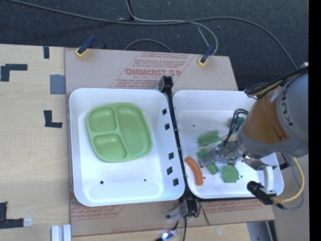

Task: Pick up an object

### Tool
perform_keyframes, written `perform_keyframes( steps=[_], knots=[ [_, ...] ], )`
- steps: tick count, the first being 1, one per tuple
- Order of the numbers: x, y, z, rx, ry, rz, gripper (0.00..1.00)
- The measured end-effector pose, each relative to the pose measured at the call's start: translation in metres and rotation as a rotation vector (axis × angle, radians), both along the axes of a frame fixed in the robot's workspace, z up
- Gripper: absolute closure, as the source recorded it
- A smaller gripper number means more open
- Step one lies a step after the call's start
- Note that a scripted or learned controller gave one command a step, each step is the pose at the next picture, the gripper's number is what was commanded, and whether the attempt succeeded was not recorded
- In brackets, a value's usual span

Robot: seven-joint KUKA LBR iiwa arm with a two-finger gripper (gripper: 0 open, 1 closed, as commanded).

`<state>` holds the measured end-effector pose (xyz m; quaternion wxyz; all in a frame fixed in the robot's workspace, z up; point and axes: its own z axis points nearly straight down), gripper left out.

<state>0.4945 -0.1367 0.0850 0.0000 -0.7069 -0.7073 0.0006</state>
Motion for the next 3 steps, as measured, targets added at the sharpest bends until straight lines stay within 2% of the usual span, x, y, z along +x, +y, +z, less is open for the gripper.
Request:
perform_keyframes(
  steps=[1,2,3],
  knots=[
    [0.000,0.000,0.011,-0.001,-0.002,0.000,1.00],
    [-0.007,-0.004,0.058,0.001,-0.003,0.000,1.00],
    [-0.002,-0.014,0.113,-0.001,-0.005,0.001,1.00]
  ],
)
